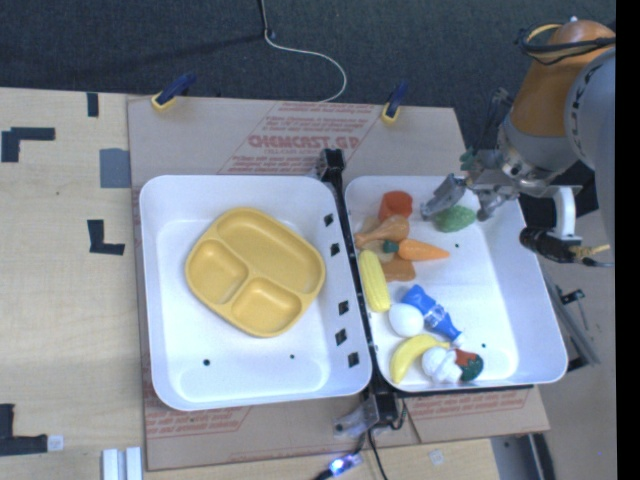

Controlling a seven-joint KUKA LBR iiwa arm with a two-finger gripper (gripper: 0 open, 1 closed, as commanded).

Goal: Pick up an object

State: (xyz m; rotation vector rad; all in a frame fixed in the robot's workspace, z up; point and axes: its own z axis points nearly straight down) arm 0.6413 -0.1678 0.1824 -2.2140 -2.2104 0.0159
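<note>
My gripper (462,206) hangs over the far side of the right bin (520,298), open, with its fingers spread. A small green object (457,218) lies on the bin floor between and just below the fingertips. Whether they touch it is unclear. Left of it sit a red cup (396,204), a tan piece (385,232) and an orange carrot (422,252). Further forward lie a yellow corn cob (374,280), a blue bottle (430,308), a white egg (405,320) and a banana (408,354).
The left bin (180,368) holds a yellow divided plate (255,269). A white, red and green toy cluster (455,365) rests in the right bin's front corner. Black clips (345,298) join the two bins along the shared wall. A cable (300,48) runs across the far bench.
</note>
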